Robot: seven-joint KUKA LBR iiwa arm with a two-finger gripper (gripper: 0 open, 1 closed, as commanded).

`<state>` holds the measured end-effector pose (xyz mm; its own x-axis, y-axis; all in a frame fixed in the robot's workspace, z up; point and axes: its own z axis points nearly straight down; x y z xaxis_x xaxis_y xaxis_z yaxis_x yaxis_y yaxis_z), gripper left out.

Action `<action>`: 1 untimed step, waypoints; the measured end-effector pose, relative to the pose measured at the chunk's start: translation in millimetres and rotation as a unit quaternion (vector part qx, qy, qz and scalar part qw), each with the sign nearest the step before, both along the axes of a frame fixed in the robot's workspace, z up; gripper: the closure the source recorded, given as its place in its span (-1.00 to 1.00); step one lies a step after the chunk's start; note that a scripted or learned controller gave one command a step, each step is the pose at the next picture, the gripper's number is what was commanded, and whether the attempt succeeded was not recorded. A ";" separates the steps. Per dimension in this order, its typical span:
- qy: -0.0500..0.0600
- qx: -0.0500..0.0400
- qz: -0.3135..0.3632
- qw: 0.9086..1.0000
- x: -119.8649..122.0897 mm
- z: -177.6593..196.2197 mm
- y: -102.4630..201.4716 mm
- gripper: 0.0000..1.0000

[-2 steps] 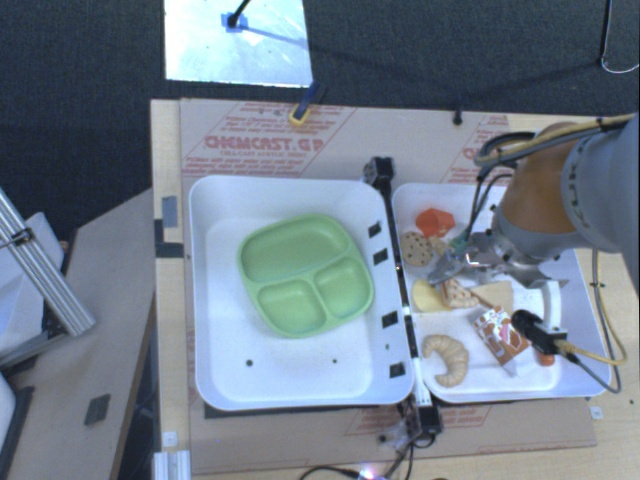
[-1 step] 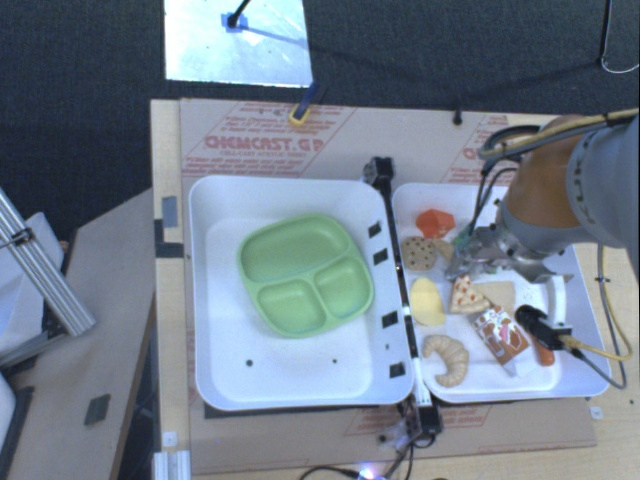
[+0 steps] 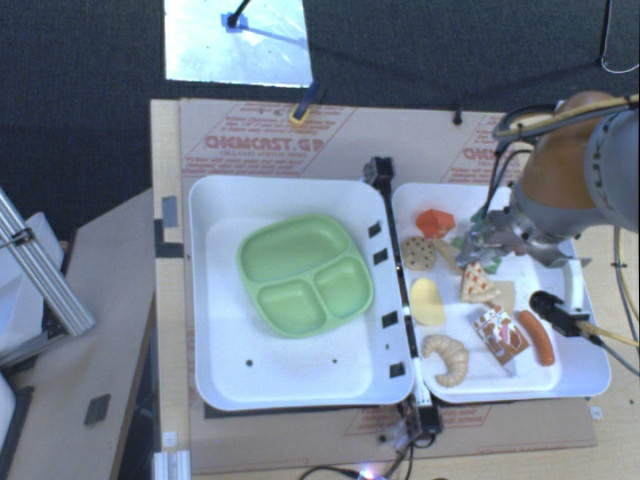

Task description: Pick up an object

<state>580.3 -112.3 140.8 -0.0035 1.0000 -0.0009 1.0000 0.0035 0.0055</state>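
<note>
The right bin (image 3: pixel 590 373) holds several toy foods. An orange-red piece (image 3: pixel 435 221) lies at the back, with a chocolate-chip cookie (image 3: pixel 418 253) just in front of it. A pizza slice (image 3: pixel 478 284) lies mid-bin beside a pale yellow piece (image 3: pixel 427 302). A croissant (image 3: pixel 447 358), a red-and-white snack packet (image 3: pixel 501 334) and a red sausage (image 3: pixel 537 337) lie near the front. My gripper (image 3: pixel 483 242) hangs low over the back of this bin, just behind the pizza slice and beside a small green piece (image 3: pixel 464 238). I see nothing held.
The left bin (image 3: pixel 215 368) contains a light green divided plate (image 3: pixel 305 275). A black divider with clips (image 3: pixel 393 268) runs between the two bins. The grey arm with its orange band (image 3: pixel 565 168) reaches in from the right over the right bin's back corner.
</note>
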 end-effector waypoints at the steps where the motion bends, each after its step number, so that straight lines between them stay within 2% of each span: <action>1: -0.001 0.000 0.001 1.000 1.2 64.8 1.3 1.00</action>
